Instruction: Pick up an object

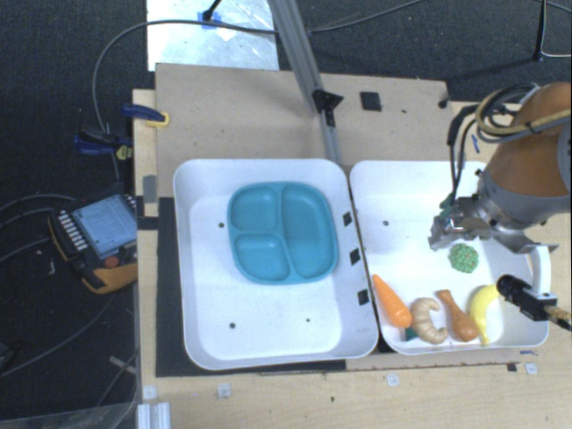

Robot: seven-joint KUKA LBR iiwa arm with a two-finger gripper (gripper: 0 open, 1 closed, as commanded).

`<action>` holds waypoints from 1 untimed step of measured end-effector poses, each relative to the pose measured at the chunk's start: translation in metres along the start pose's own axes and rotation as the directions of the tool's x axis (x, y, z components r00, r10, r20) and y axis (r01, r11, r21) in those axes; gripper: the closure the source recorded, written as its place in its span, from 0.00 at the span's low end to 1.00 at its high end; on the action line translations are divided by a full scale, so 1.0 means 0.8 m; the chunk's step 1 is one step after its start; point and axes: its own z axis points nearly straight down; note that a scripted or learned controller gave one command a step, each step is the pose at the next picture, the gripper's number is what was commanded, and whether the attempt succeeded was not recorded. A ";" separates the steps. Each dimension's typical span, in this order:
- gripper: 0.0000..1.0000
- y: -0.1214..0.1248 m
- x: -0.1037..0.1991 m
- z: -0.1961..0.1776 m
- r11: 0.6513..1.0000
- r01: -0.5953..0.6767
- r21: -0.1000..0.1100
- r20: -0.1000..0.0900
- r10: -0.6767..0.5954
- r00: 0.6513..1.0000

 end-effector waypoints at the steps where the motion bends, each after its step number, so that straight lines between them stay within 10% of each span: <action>1: 1.00 0.001 0.003 -0.055 1.000 0.000 0.000 0.000 0.000 1.000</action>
